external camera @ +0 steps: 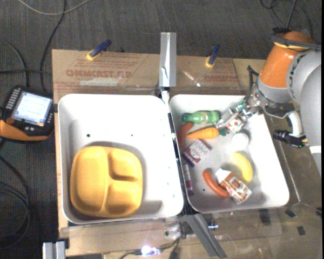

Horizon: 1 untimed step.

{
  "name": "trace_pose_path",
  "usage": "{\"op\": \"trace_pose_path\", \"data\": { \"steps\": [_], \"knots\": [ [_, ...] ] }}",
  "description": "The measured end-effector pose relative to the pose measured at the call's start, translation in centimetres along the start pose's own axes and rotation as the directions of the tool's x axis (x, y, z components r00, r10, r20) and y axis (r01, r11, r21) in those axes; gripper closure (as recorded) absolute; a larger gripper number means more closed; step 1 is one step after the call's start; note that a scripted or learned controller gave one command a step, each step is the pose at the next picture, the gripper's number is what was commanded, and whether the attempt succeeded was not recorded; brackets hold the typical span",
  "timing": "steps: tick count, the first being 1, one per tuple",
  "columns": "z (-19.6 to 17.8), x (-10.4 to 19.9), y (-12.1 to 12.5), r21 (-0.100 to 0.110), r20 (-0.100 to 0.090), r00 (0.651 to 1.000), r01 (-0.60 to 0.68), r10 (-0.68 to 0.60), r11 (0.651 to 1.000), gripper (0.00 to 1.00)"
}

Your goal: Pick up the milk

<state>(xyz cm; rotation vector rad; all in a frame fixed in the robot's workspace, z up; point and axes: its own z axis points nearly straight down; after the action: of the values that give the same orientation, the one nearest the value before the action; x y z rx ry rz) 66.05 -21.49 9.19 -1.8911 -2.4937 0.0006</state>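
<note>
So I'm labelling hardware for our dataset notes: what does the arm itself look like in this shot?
The arm is light grey with smooth rounded housings, and a glossy orange band sits above the wrist. Its end effector is small, dark and metallic. A black fitting juts from the arm's side.

vantage: one fixed camera, up above the bench (65, 58), looking down at a slant.
facing: the lens tips toward 12 o'clock, so the far edge of the bench sits high in the picture and the near edge low.
distance: well back, far enough to take in the left bin (65, 123) and the right bin (275, 193) whole, side by side, with dark floor beyond at 12 o'clock.
edges: a handheld pendant (24, 112) lies at 9 o'clock, off the bench.
arm side: the arm (291, 74) comes in from 2 o'clock.
shared ground: a single view, so no overlap with another.
</note>
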Motion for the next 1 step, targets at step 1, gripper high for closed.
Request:
{"op": "trace_pose_path", "data": {
  "steps": [1],
  "knots": [
    [-0.43,5.33,-7.01,-0.004,0.01,0.985,0.17,-0.17,0.985,0.0]
  ]
}}
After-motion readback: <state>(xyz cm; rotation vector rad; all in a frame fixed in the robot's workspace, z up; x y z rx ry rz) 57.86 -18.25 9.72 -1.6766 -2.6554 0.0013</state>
